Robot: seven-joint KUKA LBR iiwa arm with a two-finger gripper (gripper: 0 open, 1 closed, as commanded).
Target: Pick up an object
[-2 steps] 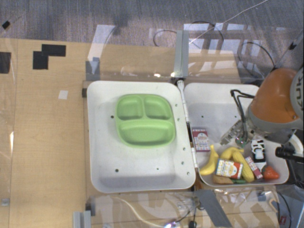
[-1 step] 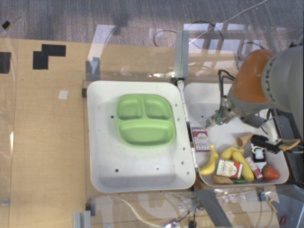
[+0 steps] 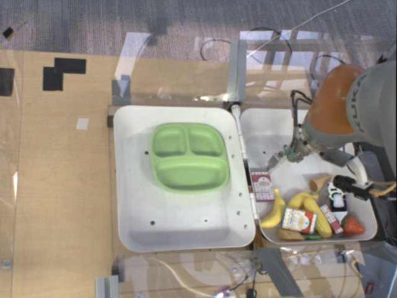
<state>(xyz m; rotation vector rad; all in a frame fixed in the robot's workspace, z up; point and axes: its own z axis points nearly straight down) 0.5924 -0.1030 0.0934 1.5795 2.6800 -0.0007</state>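
Hidden: the arm (image 3: 347,107), grey with an orange band, covers the right bin's (image 3: 263,126) far right corner; the gripper (image 3: 296,151) hangs low over bare bin floor, and whether its fingers are apart or together cannot be told.
Objects for picking: heaped at the right bin's near end, near the gripper but apart from it.
Count: two white bins; one green divided tray (image 3: 189,156) in the left bin (image 3: 133,185); one banana (image 3: 274,212), one red-and-white card (image 3: 263,186), one juice carton (image 3: 298,220), one cone (image 3: 319,182); other pieces too jumbled to name.
Surface: pale wooden bench (image 3: 59,185) with black markers; grey carpet (image 3: 124,5) beyond.
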